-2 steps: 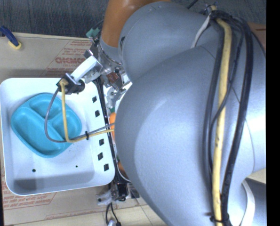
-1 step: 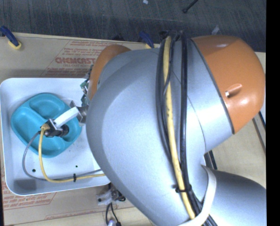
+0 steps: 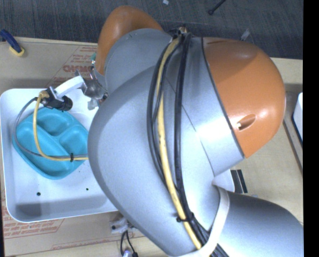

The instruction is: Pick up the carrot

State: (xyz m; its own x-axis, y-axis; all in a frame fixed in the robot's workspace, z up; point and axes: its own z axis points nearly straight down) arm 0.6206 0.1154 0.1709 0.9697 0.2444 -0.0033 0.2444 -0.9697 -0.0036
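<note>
The grey arm (image 3: pixel 164 143) with its orange band (image 3: pixel 245 95) covers most of the camera view and reaches over the left white bin (image 3: pixel 20 197). A light blue divided tray (image 3: pixel 54 138) lies in that bin, with a yellow cable looping over it. The wrist end (image 3: pixel 89 87) sits at the bin's upper edge, and its fingers are hidden. I see no carrot; the arm hides the right bin and part of the left one.
A blue and yellow tool (image 3: pixel 12 43) lies on the cardboard at the upper left, outside the bin. The bin's lower part shows bare white floor with small dark holes. Cardboard (image 3: pixel 68 234) borders the bin below.
</note>
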